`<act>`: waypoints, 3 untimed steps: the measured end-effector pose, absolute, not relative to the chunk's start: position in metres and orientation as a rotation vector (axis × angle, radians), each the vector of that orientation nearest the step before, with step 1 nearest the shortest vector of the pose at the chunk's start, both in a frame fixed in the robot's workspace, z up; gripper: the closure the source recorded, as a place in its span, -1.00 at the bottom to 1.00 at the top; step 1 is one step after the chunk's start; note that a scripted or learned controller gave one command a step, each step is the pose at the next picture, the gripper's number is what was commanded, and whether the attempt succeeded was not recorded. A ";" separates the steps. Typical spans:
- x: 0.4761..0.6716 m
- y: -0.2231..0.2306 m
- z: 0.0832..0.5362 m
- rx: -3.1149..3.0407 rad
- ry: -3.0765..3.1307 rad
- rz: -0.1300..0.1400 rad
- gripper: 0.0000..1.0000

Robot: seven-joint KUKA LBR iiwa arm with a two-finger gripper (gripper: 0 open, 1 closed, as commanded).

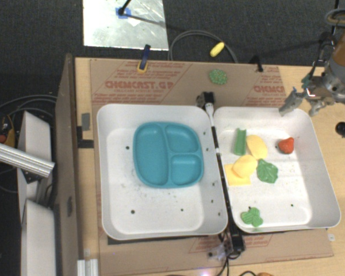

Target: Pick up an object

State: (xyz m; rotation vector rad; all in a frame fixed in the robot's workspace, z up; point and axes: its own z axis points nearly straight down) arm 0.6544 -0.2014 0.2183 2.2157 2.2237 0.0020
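White plastic bins sit side by side on the bench. The left white bin (112,211) holds a blue plastic tray w/ three sections (168,154), nothing on it. The right white bin (316,194) has the toy food: a small red strawberry-like piece (286,145), a green stick-shaped piece (240,141), a yellow oval piece (256,146), a yellow round piece on a flat yellow slice (242,169), a green leafy piece (267,171) touching it, and another small green leafy piece (251,216) down near the front wall.

Up at the right, the grey two-finger gripper (301,100) hangs above the back right corner of the right bin, high off the floor of it. Its two fingers look spread apart w/ nothing between them.

So I'd say it's the start of the reach: nothing picked yet. The red piece is nearest, just below the gripper, and it stands apart from the others, so it looks like the easy one. Next move prob. needs the arm to come down and forward over one piece, fingers on both sides, then squeeze. The yellow and green bits are bunched up, so two could get caught at once.
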 end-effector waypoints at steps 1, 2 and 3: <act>0.648 -0.206 0.105 2.224 2.226 -0.005 -1.00; 0.629 -0.206 0.093 2.220 2.223 -0.001 -1.00; 0.632 -0.207 0.106 2.214 2.220 0.005 1.00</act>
